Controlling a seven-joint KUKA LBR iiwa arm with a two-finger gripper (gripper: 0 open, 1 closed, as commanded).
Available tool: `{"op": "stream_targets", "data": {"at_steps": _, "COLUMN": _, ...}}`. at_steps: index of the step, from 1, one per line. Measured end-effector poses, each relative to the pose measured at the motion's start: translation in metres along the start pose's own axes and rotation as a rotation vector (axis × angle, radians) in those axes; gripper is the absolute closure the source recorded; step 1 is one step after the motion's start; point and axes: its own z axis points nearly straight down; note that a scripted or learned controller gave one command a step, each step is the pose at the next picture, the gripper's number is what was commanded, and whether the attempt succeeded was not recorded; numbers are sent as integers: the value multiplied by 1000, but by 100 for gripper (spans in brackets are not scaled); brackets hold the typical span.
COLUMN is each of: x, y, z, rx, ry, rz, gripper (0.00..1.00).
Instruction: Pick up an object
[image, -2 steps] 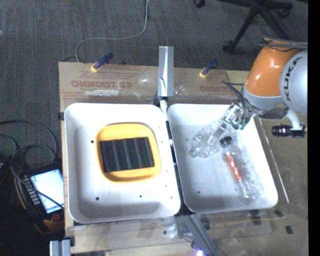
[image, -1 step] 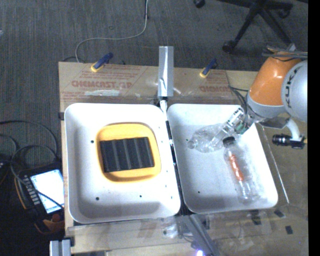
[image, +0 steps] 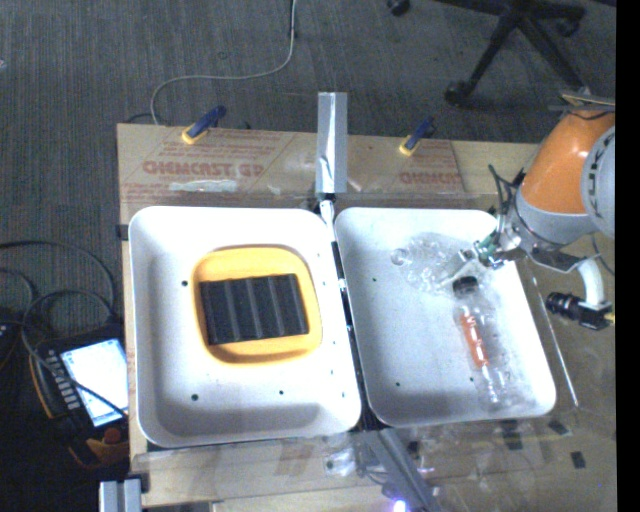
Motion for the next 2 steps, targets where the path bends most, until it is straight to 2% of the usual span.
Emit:
{"op": "stream_targets", "data": {"at_steps": 1, "x": -2, "y": -29, "z": -90, "rx": 7, "ry": -5, "rz": -79, "gripper": 0}}
{"op": "stream_targets", "data": {"at_steps": 2, "x": -3, "y": -21, "z": 29, "rx": -3, "ry": -9, "rz": -79, "gripper": 0}}
